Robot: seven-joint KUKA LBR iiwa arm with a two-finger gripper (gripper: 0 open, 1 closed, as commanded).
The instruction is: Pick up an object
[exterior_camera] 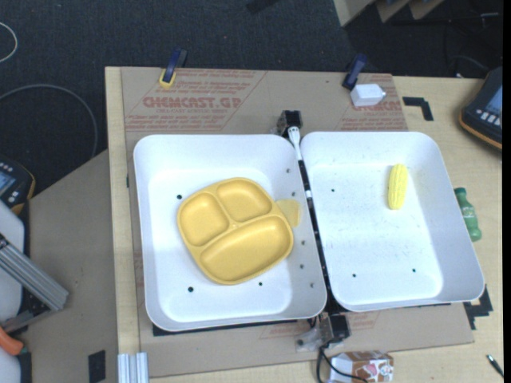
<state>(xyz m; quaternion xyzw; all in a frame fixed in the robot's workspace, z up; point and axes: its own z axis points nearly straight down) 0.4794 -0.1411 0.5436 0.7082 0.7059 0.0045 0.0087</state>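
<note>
Pickup not yet begun, judging by how things lie: nothing lifted, everything resting flat in the bins. Jaw state: cannot tell.

Candidates for the grasp:
- corn cob, small, yellow, lying lengthwise near the far right part of the right bin, alone, well apart from every wall.
- divided plate, yellow, three compartments, sitting mid-floor in the left bin, turned at a slant.
- small yellow flat piece, touching or just beside the plate's right rim; cannot tell which, nor what it is.

Left to do, as a judgement: whole task, meaning approach, descent, closing, lift.

Edges and room:
- Open floor all round the corn cob; likely the easiest target, with a clear drop from above.
- Plate wide and low, rim probably the only grippable part; its right side near the bin wall and the black strip between the bins, so tighter there.
- Raised bin rims, to be cleared when crossing from one bin to the other.
- Clamps and a white block at the far edge of the tabletop, outside the bins, well apart from all targets.
- Green item just outside the right bin's right rim, on the arm's entry side; low, probably no obstacle.
</note>
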